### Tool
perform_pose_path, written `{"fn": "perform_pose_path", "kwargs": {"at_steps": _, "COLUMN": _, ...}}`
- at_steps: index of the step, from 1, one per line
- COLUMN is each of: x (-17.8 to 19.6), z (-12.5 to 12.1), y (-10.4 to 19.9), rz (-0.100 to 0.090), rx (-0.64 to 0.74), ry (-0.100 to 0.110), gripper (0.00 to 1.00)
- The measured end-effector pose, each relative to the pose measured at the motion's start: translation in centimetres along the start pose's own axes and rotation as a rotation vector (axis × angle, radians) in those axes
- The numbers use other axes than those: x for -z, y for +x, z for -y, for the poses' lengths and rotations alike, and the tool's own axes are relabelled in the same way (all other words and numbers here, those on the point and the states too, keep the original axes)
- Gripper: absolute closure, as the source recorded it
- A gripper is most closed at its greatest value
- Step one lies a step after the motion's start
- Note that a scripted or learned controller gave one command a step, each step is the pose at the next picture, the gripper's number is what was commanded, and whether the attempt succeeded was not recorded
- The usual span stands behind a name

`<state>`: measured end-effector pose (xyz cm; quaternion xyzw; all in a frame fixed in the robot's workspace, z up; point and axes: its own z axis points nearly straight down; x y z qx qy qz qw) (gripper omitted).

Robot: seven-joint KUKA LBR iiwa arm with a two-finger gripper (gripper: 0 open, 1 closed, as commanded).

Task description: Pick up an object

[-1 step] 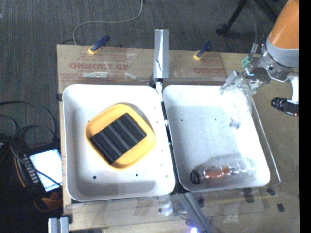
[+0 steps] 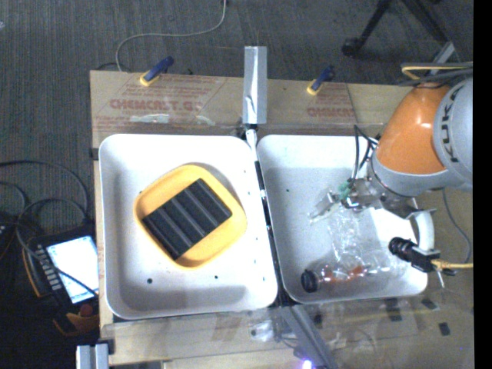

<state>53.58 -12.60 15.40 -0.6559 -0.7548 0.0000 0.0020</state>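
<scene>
Bottle (image 2: 350, 271), clear plastic with a dark cap, lay on its side along the front wall of the right bin (image 2: 296, 175), probably the easiest target. Pincer (image 2: 350, 198) sat low over that bin's middle, by crumpled clear wrap (image 2: 350, 233); can't tell if it was open, closed or gripping. Arm (image 2: 419, 144) hung over the right edge, masking that corner. Left bin (image 2: 115, 160) held one yellow tray-like piece with a black ribbed insert (image 2: 191, 215), lying flat and skewed. Both bins sat touching on the counter (image 2: 169, 102).
</scene>
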Motion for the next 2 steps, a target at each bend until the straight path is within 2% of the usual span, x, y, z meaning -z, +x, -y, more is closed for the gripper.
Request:
{"fn": "perform_pose_path", "kwargs": {"at_steps": 1, "x": -5.5, "z": 2.8, "y": -5.4, "rz": 0.011, "rx": 0.044, "ry": -0.022, "gripper": 0.0}}
{"fn": "perform_pose_path", "kwargs": {"at_steps": 2, "x": -1.2, "z": -2.5, "y": -7.8, "rz": 0.004, "rx": -0.313, "ry": -0.001, "gripper": 0.0}}
